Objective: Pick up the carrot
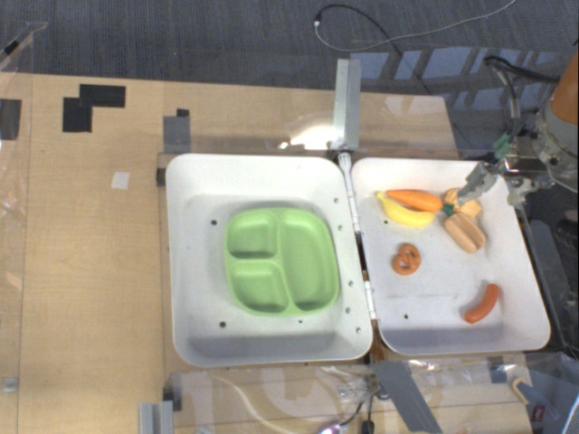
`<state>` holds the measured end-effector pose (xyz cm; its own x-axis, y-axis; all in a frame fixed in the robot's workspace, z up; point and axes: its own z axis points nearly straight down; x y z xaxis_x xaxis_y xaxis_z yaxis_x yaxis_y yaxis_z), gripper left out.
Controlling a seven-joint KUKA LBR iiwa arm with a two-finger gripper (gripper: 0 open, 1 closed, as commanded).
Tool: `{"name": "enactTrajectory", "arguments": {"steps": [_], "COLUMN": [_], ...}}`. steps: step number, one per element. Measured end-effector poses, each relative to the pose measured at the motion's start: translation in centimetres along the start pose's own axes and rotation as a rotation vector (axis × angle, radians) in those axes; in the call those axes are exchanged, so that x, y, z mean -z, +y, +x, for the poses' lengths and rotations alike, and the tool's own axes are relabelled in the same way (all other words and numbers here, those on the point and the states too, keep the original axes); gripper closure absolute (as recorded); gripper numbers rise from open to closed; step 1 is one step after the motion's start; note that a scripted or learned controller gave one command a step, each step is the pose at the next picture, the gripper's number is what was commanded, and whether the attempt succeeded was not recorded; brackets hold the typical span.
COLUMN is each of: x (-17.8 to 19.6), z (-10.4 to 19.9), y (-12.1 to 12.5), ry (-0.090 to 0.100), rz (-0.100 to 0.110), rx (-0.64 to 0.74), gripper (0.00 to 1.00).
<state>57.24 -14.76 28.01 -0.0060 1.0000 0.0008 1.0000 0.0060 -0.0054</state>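
An orange carrot (413, 199) lies in the right bin (434, 310), resting across the top of a yellow banana (404, 212) near the bin's back. The gripper (472, 185) reaches in from the right and hangs just right of the carrot's green tip, over the hot dog bun (465, 230). Nothing shows between its fingers.
In the right bin lie a pretzel (406, 260) and a red sausage (481, 303). The left bin (194, 328) holds a green divided plate (280, 260). A metal post (347, 102) stands behind the divider between the bins.
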Motion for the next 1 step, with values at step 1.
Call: {"name": "enactTrajectory", "arguments": {"steps": [1], "x": [-4.68], "z": [-1.83], "y": [4.94], "ry": [-0.001], "rz": [-0.003], "rx": [0.122], "gripper": [0.0]}}
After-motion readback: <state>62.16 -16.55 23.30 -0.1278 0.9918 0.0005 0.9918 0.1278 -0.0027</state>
